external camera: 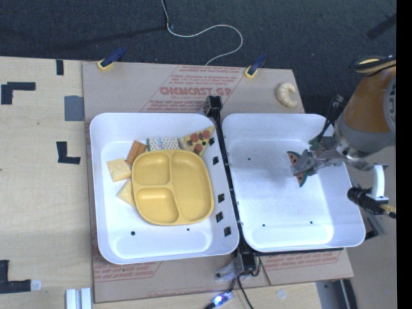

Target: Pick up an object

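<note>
My gripper (301,167) hangs low over the right part of the right bin (277,230), with the grey arm and its orange band (370,98) reaching in from the right. A small reddish-orange bit shows at the gripper's tip; I cannot tell whether it is a separate object. The left bin (103,237) holds a yellow divided plate (172,187). Small toy food pieces lie around the plate's upper and left sides: a pale cracker square (118,169), a brown piece (136,151), a pizza slice (198,138) and a patterned piece (162,143).
A cream curled object (288,94) lies on the cardboard behind the right bin. Two blue-and-yellow clamps (112,58) (255,64) hold the cardboard's far edge. A black divider strip (222,172) runs between the bins. A white cable (206,34) loops behind.
</note>
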Controlling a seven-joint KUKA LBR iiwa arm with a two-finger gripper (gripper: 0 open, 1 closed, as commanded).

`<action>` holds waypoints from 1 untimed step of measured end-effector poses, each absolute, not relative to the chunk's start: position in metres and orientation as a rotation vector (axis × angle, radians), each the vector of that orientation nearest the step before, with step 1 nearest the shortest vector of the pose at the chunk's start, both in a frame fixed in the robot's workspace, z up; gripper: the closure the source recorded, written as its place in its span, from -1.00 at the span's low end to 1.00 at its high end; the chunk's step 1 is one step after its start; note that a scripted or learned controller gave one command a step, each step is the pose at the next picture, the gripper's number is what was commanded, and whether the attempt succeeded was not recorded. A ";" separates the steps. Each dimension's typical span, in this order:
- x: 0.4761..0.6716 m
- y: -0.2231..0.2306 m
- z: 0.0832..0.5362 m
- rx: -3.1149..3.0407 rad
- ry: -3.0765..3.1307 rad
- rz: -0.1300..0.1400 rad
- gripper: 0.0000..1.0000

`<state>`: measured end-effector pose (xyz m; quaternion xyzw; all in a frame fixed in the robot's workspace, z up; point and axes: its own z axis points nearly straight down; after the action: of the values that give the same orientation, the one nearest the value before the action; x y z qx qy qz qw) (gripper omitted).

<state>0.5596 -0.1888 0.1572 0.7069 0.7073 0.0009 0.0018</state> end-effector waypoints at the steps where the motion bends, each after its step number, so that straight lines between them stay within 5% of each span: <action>1: 0.561 -0.194 0.201 2.218 2.220 0.002 1.00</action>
<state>0.5606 -0.1940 0.2010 0.7068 0.7074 0.0007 0.0017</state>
